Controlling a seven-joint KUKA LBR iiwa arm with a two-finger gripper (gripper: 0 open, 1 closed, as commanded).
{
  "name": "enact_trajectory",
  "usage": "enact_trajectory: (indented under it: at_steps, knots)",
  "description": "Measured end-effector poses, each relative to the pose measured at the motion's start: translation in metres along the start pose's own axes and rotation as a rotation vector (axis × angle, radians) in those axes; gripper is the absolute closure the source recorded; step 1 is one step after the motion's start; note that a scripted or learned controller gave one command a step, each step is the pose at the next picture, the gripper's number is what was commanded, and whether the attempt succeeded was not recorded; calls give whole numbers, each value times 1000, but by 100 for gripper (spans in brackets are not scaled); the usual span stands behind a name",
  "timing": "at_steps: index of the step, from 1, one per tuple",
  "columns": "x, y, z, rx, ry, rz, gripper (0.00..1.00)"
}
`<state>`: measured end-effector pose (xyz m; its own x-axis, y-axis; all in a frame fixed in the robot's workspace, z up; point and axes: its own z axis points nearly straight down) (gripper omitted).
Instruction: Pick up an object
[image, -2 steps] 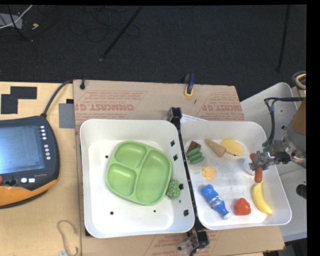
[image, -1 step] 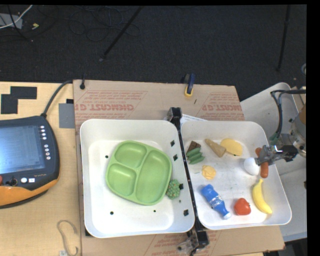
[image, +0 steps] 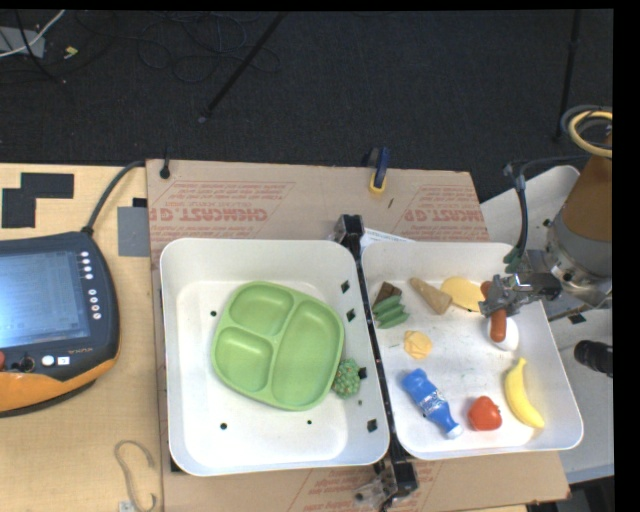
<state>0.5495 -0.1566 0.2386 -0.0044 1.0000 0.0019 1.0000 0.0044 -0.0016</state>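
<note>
The gripper (image: 497, 308) hangs over the right edge of the right bin (image: 560, 395), fingers closed around a red-brown sausage (image: 498, 326) that points down. Just left of it lie a yellow lemon (image: 463, 292) and a tan wedge (image: 431, 295). Toward the near right corner lie a banana (image: 523, 394), a red tomato (image: 485, 413) and a blue bottle (image: 430, 401). The left bin (image: 190, 400) carries a green divided plate (image: 278, 344).
</note>
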Motion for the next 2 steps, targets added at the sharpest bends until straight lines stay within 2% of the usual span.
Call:
enact_trajectory:
  at_steps: [1,2]
  knots:
    - [59,16,1,0,1,-1,100]
    - [104,29,-1,0,-1,1,100]
